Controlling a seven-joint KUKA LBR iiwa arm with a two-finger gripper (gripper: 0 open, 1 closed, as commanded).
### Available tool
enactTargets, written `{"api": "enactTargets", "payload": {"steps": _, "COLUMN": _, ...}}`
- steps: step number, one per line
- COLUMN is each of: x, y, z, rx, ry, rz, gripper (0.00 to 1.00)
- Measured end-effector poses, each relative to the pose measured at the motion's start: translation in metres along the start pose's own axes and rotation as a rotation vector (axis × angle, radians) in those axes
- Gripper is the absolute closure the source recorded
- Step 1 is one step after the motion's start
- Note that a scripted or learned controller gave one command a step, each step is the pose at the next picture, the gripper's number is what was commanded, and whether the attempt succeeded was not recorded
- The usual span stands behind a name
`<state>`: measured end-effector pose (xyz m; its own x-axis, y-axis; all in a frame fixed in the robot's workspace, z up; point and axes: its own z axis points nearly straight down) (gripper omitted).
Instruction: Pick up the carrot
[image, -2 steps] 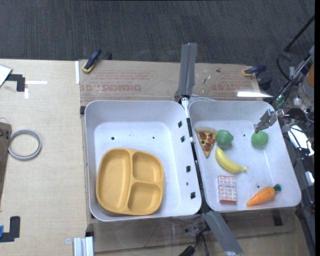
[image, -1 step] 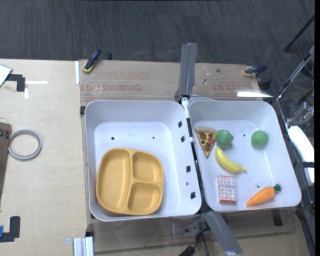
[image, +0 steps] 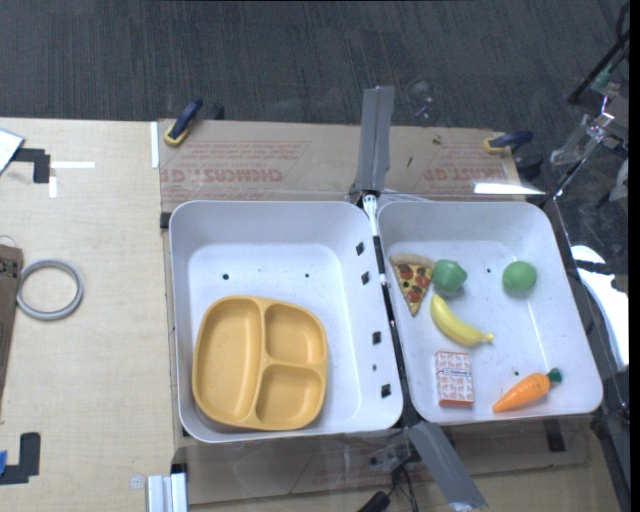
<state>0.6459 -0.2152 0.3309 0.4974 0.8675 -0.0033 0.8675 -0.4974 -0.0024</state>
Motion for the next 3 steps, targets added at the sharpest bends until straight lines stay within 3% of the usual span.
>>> {"api": "enactTargets", "payload": {"steps": 1, "x": 0.01, "y": 0.009, "z": 0.047, "rx": 0.001, "ry": 0.0, "rz": 0.178, "gripper": 0.0}}
{"api": "enactTargets", "payload": {"steps": 2, "x": -0.006, "y": -0.011, "z": 0.074, "rx": 0.002, "ry": 0.0, "rz": 0.445, "gripper": 0.0}}
{"api": "enactTargets", "payload": {"steps": 3, "x": -0.005, "y": 0.005, "z": 0.016, "rx": 0.001, "ry": 0.001, "rz": 0.667, "gripper": 0.0}}
